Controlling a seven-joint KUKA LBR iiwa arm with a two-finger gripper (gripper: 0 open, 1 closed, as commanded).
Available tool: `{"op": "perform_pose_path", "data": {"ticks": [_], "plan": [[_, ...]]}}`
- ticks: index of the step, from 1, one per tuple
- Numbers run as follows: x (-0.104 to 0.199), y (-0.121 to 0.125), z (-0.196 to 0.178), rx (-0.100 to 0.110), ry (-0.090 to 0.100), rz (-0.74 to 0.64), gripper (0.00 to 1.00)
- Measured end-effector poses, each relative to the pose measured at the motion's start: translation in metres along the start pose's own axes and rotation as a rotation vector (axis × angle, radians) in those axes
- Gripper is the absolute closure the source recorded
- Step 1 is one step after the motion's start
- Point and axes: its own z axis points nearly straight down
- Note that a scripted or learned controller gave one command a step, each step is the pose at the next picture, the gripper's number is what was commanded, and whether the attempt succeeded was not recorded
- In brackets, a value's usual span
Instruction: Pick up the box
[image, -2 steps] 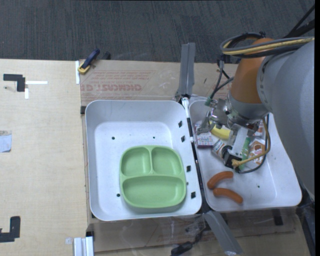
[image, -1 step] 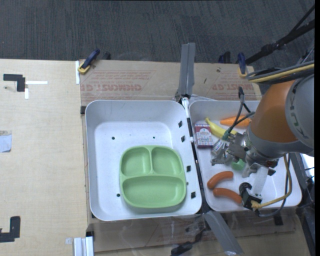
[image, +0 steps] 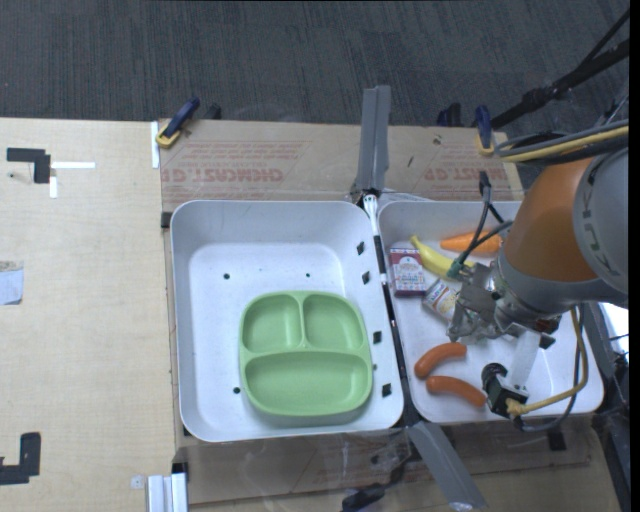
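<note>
The box (image: 406, 270) is small, maroon and white, and lies flat near the left wall of the right bin (image: 415, 405). My gripper (image: 467, 322) hangs over the middle of that bin, to the right of the box and a little nearer the front, apart from it. A small wrapped item (image: 438, 297) lies between the box and the gripper. The arm's grey and orange wrist (image: 560, 240) hides the right part of the bin.
A yellow banana (image: 432, 257) and an orange carrot (image: 468, 241) lie just behind the box. Two orange-red sausages (image: 440, 357) (image: 457, 390) lie at the bin's front. The left bin (image: 200, 300) holds a green divided plate (image: 303, 353).
</note>
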Motion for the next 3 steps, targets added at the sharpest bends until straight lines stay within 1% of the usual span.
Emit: {"op": "perform_pose_path", "data": {"ticks": [1, 2, 3], "plan": [[-0.007, 0.026, -0.03, -0.006, 0.005, 0.436, 1.0], [0.016, -0.008, -0.061, -0.006, 0.005, 0.633, 1.0], [0.005, 0.022, -0.126, -0.008, 0.005, 0.475, 1.0]]}}
